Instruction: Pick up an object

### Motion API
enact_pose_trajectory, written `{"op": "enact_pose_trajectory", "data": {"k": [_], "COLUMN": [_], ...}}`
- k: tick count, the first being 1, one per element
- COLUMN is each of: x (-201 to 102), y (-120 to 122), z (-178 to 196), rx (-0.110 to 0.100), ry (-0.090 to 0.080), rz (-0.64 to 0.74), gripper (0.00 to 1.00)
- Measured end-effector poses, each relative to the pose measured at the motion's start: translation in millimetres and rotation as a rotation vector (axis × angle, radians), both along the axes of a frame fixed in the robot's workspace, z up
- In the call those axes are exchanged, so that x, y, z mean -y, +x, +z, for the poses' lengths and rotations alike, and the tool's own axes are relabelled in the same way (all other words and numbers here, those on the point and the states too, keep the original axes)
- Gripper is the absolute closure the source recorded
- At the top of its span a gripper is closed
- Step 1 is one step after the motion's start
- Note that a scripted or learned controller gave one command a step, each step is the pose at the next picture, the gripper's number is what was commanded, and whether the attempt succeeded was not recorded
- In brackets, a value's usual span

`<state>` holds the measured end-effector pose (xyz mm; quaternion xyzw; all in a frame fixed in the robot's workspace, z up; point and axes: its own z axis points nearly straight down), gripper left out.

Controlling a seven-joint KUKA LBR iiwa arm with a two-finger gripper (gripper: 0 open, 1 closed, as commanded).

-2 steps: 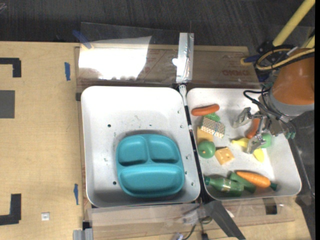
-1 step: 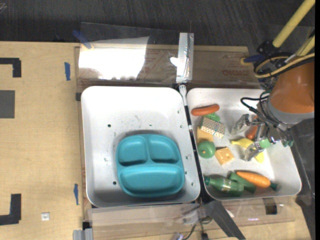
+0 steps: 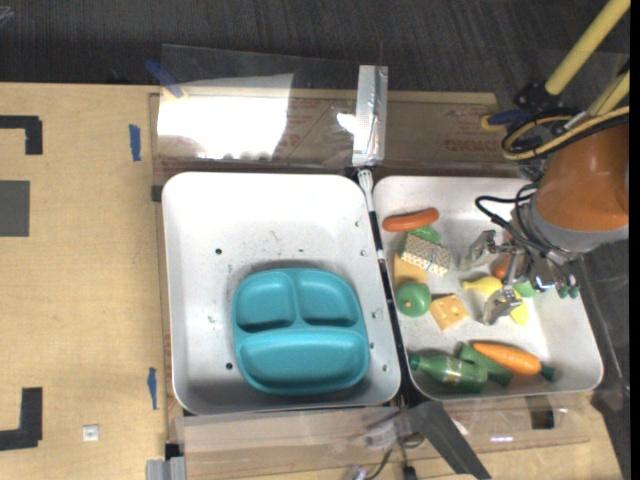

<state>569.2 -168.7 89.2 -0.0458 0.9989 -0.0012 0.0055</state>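
Yellow toy (image 3: 484,286) lies in the middle of the right bin (image 3: 592,353), directly beneath the gripper (image 3: 500,280), which hangs low over it. Whether the gripper is spread or closed on anything I cannot tell, as its metal parts blur into the clutter.

The nearest hazard is the carrot (image 3: 508,358) and the green toy (image 3: 455,368) along the bin's near wall. They lie close enough that a sideways drift could likely nudge them. Just beside the target on the left, the cheese wedge (image 3: 448,311) could get pinched along with it or shoved aside. The yellow piece looks small and rounded, so it may squirt out of a closing grasp. Farther back, the sausage (image 3: 411,219) seems safely apart.

The bins are smooth white plastic, on which toys probably slide. The left bin (image 3: 185,268) holds a teal divided tray (image 3: 300,330). Around them is the tan bench (image 3: 70,268), behind it a clear plastic sheet (image 3: 230,118), then dark carpet (image 3: 300,18).
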Motion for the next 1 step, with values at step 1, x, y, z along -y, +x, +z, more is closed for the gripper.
{"op": "enact_pose_trajectory", "data": {"k": [1], "x": [-24.2], "y": [-11.2], "z": [0.2], "rx": [0.001], "ry": [0.0], "rz": [-0.021], "gripper": [0.0]}}
